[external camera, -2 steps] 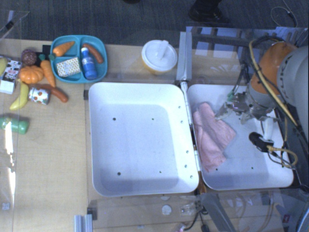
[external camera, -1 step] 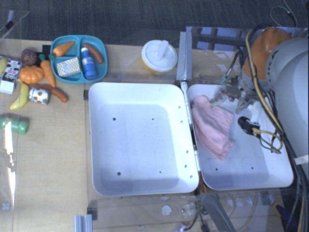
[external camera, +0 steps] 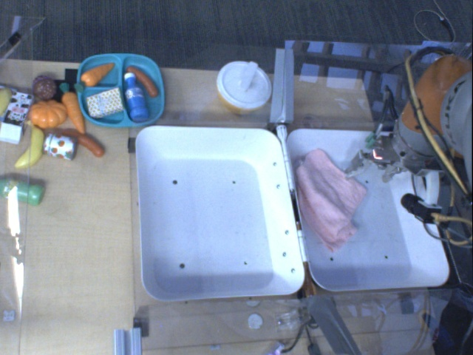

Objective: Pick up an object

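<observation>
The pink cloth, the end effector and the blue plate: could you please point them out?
pink cloth [external camera: 329, 197], camera view, middle of its folds
end effector [external camera: 375, 163], camera view, between its fingertips
blue plate [external camera: 151, 67], camera view, right rim

The arm [external camera: 443, 117] runs off the picture's right edge, so most of its body is cut away, and its cables hide part of the right bin's [external camera: 384, 272] far wall. The gripper [external camera: 377, 161] is small and blurred; how its fingers stand cannot be told. At the left edge a yellow toy [external camera: 4, 98] and a white card [external camera: 10, 130] are cropped. The green object [external camera: 22, 191] is washed out by glare.
</observation>
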Robot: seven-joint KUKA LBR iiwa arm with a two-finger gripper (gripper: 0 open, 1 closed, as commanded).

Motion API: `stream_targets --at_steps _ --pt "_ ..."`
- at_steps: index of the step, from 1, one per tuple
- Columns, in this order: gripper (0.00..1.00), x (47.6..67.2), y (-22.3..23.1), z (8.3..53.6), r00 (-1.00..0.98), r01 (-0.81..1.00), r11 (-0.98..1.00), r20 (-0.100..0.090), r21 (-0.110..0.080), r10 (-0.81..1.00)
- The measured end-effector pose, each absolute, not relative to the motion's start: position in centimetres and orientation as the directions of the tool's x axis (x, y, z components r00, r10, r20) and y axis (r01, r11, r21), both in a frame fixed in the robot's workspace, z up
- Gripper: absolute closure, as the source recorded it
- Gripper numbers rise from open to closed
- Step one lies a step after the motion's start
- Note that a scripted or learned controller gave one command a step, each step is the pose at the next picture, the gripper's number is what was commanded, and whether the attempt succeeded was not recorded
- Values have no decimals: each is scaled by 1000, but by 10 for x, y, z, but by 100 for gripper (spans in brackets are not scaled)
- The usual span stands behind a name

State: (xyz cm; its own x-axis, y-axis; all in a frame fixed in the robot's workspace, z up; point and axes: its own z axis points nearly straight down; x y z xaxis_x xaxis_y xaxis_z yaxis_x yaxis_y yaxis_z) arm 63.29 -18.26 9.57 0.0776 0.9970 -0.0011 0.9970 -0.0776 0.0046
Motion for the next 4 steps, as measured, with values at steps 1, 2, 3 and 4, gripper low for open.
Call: stream_targets --at_steps 1,2,3,4 --pt "0 664 -148 88 230 973 -230 1 8 973" --pt "0 632 -181 89 96 995 -96 -2 10 995" --pt "0 657 -190 173 128 992 -128 -1 7 992" --pt "0 670 -130 191 -109 994 109 -2 5 994"
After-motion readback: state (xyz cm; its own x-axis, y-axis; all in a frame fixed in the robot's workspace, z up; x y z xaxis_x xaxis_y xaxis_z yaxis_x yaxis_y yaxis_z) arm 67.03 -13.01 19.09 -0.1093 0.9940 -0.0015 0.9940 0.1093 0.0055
